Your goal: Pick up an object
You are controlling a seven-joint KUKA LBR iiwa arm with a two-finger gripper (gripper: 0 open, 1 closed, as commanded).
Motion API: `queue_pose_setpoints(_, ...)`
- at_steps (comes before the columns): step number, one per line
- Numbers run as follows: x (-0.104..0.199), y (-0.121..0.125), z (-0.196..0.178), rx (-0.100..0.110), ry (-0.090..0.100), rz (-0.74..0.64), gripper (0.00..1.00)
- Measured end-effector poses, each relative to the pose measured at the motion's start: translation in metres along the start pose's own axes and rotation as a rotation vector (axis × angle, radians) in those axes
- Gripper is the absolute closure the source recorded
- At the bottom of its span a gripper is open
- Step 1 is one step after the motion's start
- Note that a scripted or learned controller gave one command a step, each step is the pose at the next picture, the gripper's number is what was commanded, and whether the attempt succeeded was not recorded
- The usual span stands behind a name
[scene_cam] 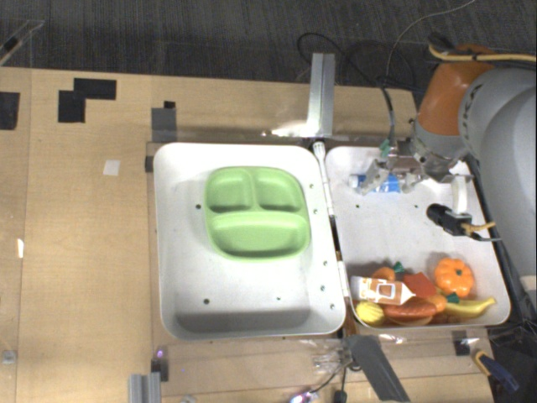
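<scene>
Two bins sat on the tabletop; the tool (pixel 388 173) hovered at the right bin's (pixel 411 250) far edge over a blue-and-white object (pixel 375 182), grip impossible to judge. Risk: fingers glancing off, scooting it against the wall.

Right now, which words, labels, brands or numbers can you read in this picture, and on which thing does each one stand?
No text can be read.
White carton in the right bin: it bears a brownish label, too small and blurred to read.
Blue and white item beside the gripper: a coloured print, too blurred to read.
Green divided plate in the left bin: no marking visible.
</scene>
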State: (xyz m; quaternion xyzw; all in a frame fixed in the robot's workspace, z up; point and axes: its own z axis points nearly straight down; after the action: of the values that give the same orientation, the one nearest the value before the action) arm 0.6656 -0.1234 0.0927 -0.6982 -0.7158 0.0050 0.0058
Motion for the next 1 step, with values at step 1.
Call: queue_pose_setpoints(1, 0.0003, -0.0002, -0.0097, 0.003, -0.002, -0.007, 1.0)
